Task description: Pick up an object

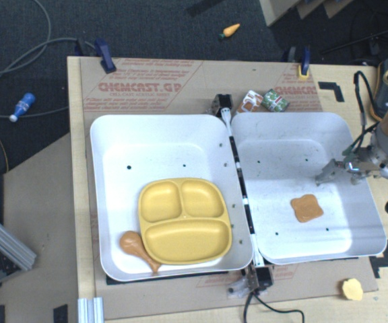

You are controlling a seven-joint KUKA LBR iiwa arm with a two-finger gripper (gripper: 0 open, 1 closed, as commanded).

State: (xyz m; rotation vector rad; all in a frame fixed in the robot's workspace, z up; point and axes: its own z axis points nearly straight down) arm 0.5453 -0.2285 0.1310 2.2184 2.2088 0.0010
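A flat brown toast-like piece lies on the floor of the right bin. The gripper hangs low over the right side of that bin, a little up and to the right of the brown piece and apart from it. Nothing shows in its grasp. In the left bin sits a yellow divided plate, with a tan drumstick-shaped toy against its lower left edge.
Small snack packets lie on the cardboard just behind the right bin. A yellow lump rests on the bench at the front right. Blue clamps hold the cardboard's far edge. Cables run along the arm at the right.
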